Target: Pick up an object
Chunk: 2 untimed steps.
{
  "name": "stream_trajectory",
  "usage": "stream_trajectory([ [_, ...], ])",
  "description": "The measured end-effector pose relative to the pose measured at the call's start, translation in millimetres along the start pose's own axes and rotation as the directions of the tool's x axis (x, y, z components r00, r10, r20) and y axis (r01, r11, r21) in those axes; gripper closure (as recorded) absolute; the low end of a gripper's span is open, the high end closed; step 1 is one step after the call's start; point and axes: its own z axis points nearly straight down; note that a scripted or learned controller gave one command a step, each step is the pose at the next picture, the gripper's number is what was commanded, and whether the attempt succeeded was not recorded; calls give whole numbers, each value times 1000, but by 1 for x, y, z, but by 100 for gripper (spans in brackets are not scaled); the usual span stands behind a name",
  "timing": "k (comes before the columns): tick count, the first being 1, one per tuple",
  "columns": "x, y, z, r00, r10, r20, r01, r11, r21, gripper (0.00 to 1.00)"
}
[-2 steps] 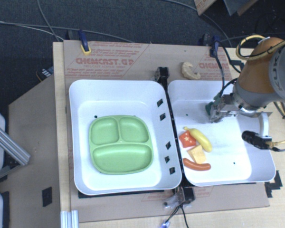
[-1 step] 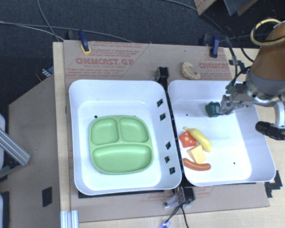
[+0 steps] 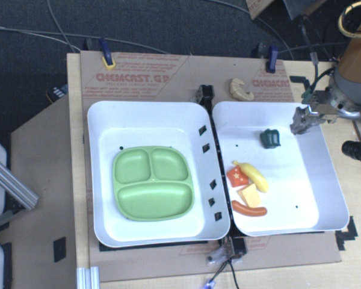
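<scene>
Near edge, right bin: shallow, white, smooth plastic, rounded corners. Inside, toy food cluster at its left side: red sausage nearest, yellow cheese wedge just beyond, red block touching curved yellow banana. Dark green small object farther back, apart from cluster. Left bin: same white plastic, holds matte green three-compartment plate. Gripper over right bin's far right rim, metallic; cannot tell whether fingers parted or closed. Beyond bins, beige lumpy object on cardboard-covered bench.
</scene>
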Motion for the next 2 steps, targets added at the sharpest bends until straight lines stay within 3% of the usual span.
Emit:
stream_trajectory([
  [1,0,1,-15,1000,-1,-1,1,1000,4,100],
  [2,48,-15,-18,1000,-4,-5,4,1000,10,100],
])
